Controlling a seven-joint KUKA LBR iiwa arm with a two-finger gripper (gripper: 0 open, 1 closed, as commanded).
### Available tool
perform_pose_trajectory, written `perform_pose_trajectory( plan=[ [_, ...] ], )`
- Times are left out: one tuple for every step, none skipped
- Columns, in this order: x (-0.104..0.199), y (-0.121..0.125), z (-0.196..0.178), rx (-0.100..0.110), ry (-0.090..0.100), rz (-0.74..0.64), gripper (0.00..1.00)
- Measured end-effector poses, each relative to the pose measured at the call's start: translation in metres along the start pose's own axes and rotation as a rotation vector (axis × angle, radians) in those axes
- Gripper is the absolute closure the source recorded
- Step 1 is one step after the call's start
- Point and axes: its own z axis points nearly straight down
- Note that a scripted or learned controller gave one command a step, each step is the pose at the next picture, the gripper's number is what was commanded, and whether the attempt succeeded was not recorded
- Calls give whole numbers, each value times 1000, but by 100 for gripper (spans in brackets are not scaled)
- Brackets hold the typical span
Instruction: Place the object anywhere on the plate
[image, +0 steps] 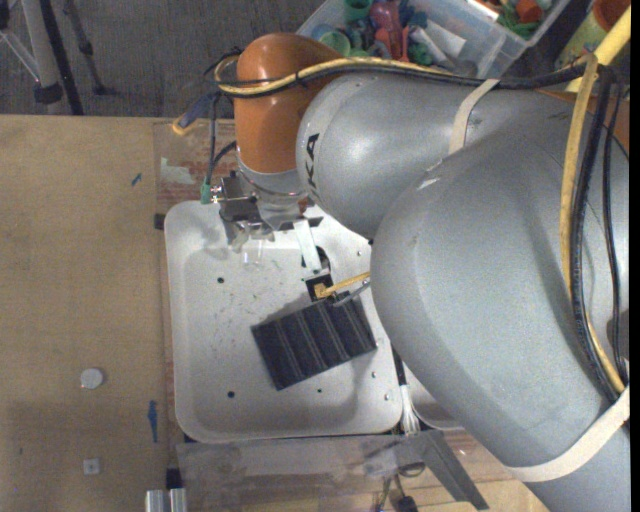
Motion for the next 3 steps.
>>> perform_pose_trajectory(
  plan=[
    [2,0,-11,-3,-2,-3,100],
    [3,1,-22,-8,-2,-4,100],
    [-1,-29,5,-14,-1,-363,100]
  ],
)
